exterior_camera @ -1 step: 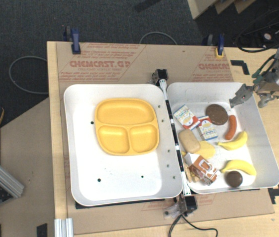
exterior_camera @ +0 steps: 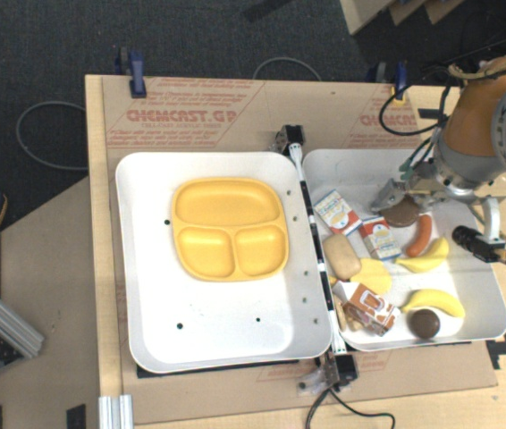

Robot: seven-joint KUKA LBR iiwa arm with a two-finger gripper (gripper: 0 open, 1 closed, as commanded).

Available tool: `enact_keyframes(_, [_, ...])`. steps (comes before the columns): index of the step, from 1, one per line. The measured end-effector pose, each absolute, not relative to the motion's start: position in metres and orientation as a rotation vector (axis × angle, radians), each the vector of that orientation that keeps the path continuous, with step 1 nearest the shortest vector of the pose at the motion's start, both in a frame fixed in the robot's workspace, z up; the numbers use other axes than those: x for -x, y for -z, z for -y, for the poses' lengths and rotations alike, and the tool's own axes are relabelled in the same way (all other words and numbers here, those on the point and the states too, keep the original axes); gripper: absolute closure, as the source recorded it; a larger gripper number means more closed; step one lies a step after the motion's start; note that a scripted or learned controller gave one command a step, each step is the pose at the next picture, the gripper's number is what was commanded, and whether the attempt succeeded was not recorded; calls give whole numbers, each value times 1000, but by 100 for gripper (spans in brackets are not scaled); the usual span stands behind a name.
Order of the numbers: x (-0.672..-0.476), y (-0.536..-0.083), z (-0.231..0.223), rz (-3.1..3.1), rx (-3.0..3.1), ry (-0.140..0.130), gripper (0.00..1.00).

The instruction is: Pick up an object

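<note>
Gripper (exterior_camera: 402, 197): I see it low over the far part of the right bin (exterior_camera: 481, 315); I cannot tell how it stands.
Brown disc (exterior_camera: 401, 212): right under the gripper; whether they touch I can't make out.
Hot dog (exterior_camera: 422, 233): just right of the disc, tilted.
Bananas: one (exterior_camera: 426, 256) below the hot dog, another (exterior_camera: 438, 302) nearer me, beside a dark round piece (exterior_camera: 425, 323).
Cartons: one (exterior_camera: 333, 211) and another (exterior_camera: 379, 237) left of the gripper, well apart from it.
Bread roll (exterior_camera: 342, 258): by the bin's left wall.
Arm (exterior_camera: 485, 123): comes in from my right, orange band visible.
Left bin (exterior_camera: 146, 266): holds a yellow divided plate (exterior_camera: 230, 226).
</note>
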State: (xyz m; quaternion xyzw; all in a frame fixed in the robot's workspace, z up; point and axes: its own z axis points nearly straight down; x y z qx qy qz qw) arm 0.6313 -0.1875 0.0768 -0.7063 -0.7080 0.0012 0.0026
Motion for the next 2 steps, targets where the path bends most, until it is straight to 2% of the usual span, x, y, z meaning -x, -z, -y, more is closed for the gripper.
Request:
enact_keyframes(1, [-667, -85, 218, 2203, 2200, 3, 0])
enact_keyframes(2, [-668, -96, 220, 2227, 2215, 4, 100])
